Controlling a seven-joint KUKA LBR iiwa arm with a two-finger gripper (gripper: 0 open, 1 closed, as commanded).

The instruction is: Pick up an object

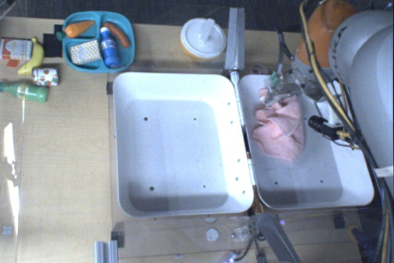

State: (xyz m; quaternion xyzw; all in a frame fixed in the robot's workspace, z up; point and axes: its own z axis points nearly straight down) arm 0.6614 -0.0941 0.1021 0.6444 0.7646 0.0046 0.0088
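Toys and a blue tray (98,40) are seen far left, then the left bin (178,145). In the right bin (314,188) a pink cloth (280,126) lies, with the gripper (280,86) lowered onto its upper edge. Whether anything is clamped cannot be told. A grasp seems in hand; closing and lifting is called for next.

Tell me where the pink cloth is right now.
The pink cloth lies crumpled in the right bin, toward its upper left, directly below the gripper.
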